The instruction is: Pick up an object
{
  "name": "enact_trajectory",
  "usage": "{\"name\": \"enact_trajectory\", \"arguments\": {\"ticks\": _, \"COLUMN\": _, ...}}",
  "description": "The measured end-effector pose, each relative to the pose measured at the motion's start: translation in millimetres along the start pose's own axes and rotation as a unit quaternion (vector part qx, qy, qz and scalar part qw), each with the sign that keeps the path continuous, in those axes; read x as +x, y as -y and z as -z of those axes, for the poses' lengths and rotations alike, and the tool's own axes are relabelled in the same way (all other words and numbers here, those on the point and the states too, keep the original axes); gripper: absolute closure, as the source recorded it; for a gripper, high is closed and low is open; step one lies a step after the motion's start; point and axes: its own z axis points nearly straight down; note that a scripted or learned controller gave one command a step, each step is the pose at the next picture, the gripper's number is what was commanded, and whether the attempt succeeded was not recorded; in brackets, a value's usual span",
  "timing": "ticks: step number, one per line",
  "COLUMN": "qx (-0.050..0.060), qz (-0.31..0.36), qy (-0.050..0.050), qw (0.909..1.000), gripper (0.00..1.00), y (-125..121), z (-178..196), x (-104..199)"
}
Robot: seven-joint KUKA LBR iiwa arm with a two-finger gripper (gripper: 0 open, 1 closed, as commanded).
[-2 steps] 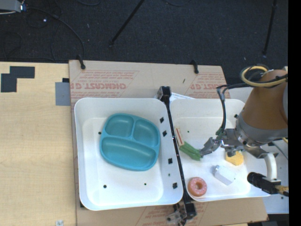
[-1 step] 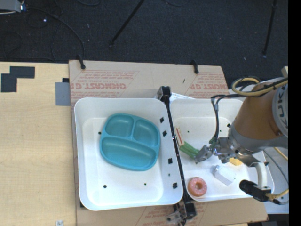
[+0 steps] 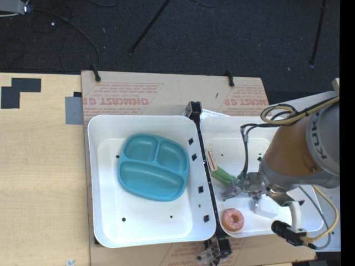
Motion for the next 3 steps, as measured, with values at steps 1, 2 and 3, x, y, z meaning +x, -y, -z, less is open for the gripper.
{"name": "enact_trajectory", "arguments": {"ticks": 1, "qx": -0.001, "qz": -0.002, "qy": 0.0, "qw": 1.0, "gripper": 1.0, "y": -0.4, "z": 12.6, "x": -1.2}}
{"name": "enact_trajectory", "arguments": {"ticks": 2, "qx": -0.005, "qz": 0.001, "qy": 0.001, "qw": 1.0, "gripper": 1.0, "y": -8.2, "z": 71.1, "x": 1.3}}
{"name": "enact_trajectory", "arguments": {"ticks": 3, "qx": -0.006, "qz": 0.001, "qy": 0.001, "qw": 1.0, "gripper": 1.0, "y": -9.6, "z": 134.3, "x": -0.7}}
